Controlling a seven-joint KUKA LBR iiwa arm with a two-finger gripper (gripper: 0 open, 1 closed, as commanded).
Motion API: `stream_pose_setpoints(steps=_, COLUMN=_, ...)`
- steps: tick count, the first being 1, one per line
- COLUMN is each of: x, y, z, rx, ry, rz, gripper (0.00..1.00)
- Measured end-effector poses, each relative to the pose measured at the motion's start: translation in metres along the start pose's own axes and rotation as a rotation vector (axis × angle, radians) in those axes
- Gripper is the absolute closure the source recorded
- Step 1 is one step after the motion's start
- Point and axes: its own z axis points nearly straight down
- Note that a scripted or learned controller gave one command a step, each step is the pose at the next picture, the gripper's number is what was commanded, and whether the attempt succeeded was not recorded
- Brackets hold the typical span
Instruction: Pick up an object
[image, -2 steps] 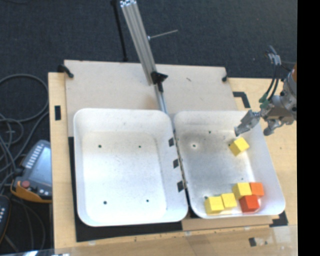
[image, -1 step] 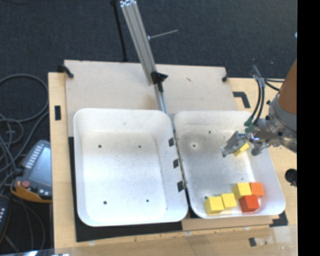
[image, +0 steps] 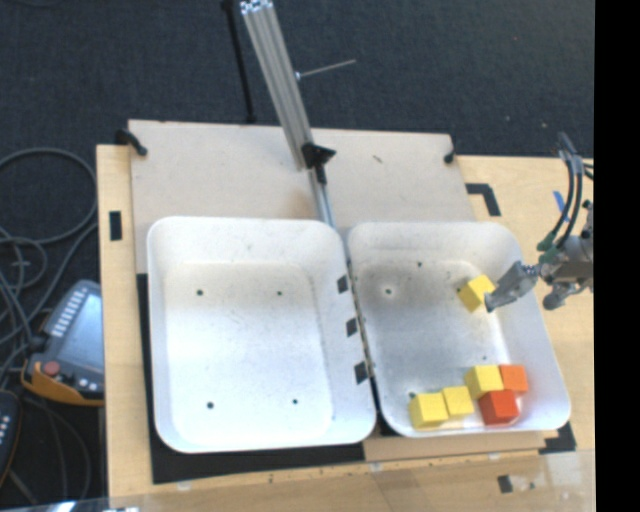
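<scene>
Your pincer (image: 497, 293) comes in from the right edge of the camera view, over the right-hand bin (image: 400, 250). At its tip sits a yellow block (image: 475, 292), tilted, directly to the pincer's left and touching it. You cannot tell from this angle whether the fingers are closed on the block or merely against it, nor how wide they stand; the block may be lifted or may be resting on the bin floor.

Below the pincer, toward the near edge of the same bin, you have a cluster of blocks packed together: two yellow ones (image: 441, 406) side by side at the left of the group, a third yellow block (image: 486, 378) just behind them, and two orange blocks (image: 504, 397) to its right, one nearer the corner. This cluster lies well apart from the pincer and does not crowd it.

Far to the pincer's left is the second white bin (image: 170, 300), its wall touching the right bin's along the middle seam. Up and left of the pincer, a grey metal post (image: 285, 90) rises at a slant from the back of the bench (image: 480, 170), clear of the arm. Off the bench, at the far left, a handheld control pendant (image: 70, 335) lies on the dark carpet among cables (image: 30, 215).
</scene>
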Motion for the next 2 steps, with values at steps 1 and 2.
stream_pose_setpoints(steps=1, x=-0.031, y=0.019, z=0.006, rx=0.001, ry=-0.002, rz=0.0, gripper=0.0)
stream_pose_setpoints(steps=2, x=-0.024, y=0.097, z=0.021, rx=-0.001, ry=-0.001, rz=-0.006, gripper=0.0)
